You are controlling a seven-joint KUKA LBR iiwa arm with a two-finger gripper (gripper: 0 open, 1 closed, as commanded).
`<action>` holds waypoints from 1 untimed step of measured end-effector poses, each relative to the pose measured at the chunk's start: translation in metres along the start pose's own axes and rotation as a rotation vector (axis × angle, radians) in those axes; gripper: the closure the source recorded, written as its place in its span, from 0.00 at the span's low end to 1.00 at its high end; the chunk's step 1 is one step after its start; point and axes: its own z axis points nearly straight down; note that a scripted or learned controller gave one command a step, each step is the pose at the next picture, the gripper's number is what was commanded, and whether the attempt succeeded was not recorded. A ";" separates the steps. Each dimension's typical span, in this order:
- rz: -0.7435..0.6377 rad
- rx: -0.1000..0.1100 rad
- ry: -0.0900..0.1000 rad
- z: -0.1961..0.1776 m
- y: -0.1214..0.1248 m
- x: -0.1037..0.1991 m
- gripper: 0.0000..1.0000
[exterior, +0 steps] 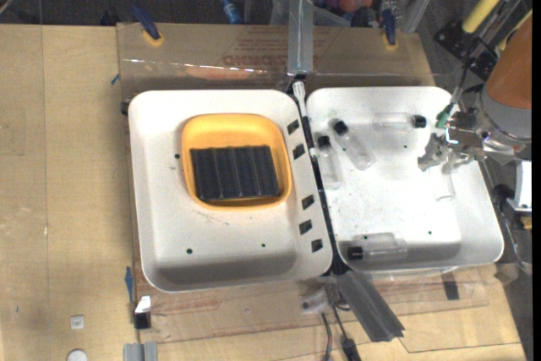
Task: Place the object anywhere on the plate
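Camera view: pincer (441, 150) at right edge of right bin (473, 241), grip state cannot be told. Clear markers (362, 150) scattered in right bin, presumably awaiting pickup. Yellow plate (193, 131) in left bin (152, 182), carrying black ridged block (234, 173).

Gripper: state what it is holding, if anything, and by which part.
Cannot be told. The gripper sits over the right bin, apart from the yellow plate in the left bin; nothing shows clearly between its fingers.

bench (59, 182): wooden | left white bin (152, 207); right white bin (473, 232); side by side, touching
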 end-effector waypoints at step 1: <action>-0.265 -0.003 -0.001 0.017 0.059 0.040 1.00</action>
